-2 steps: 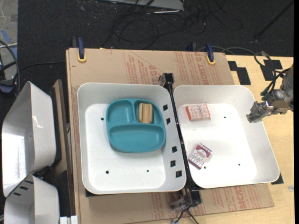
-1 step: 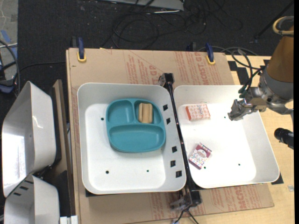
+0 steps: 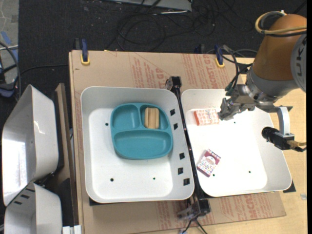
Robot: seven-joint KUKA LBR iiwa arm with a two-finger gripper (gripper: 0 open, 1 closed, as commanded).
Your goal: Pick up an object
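Front of bench: bare cardboard sheet (image 3: 234,211) under two shallow white bins, nearest to us at the bottom of the view.
Right bin (image 3: 273,169): holds two small flat packets, well apart from each other.
Nearer packet: small white packet with pink and red print (image 3: 208,163), lying tilted near the bin's left wall.
Farther packet: small flat red-and-white carton (image 3: 206,116), lying near the bin's back left corner.
Left bin (image 3: 97,179): holds a teal plastic divided tray (image 3: 136,143) with a tan wooden block (image 3: 152,118) in its upper right compartment.
Arm: grey KUKA arm with an orange band (image 3: 278,48) reaches in from the right, over the right bin's back edge.
Gripper (image 3: 227,109): sits just beside the carton's right end; we see nothing between its tips.
Jaws: we cannot tell whether they are spread or pressed together; they are too dark and small.
Step in hand: we judge it is lining up on the carton.
How to do it well: we would centre over the carton, straddle its short width and descend squarely, since an off-centre close may only push the carton away.
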